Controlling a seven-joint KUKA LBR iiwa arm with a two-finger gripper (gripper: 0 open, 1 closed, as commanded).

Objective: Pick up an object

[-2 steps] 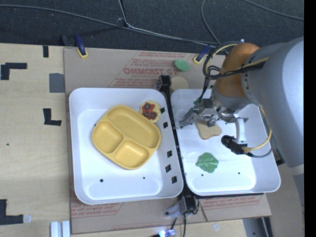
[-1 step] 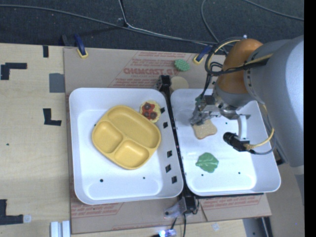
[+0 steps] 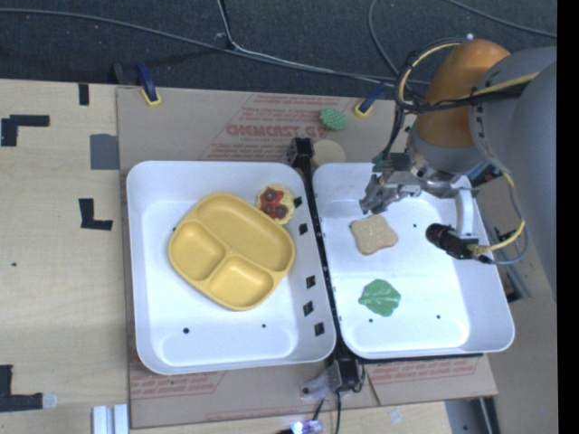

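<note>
Gripper (image 3: 380, 197): low in right bin (image 3: 470, 328), just above and beside the tan bread slice (image 3: 373, 235); nothing seen between its tips, whether spread or closed cannot be told. Advice: centre over the slice, descend squarely, close across its narrow width. Green leaf (image 3: 379, 297): nearer front, apart. Left bin (image 3: 154, 333): yellow divided tray (image 3: 232, 250), small pizza-like piece (image 3: 274, 202). Cardboard (image 3: 262, 129): red print, partly legible, apparently "CHEMICAL".

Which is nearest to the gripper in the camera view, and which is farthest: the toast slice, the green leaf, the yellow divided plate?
From the gripper:
1. Toast slice, just below it in the right bin.
2. Green leaf, lower in the same bin.
3. Yellow divided plate, in the left bin.
</note>
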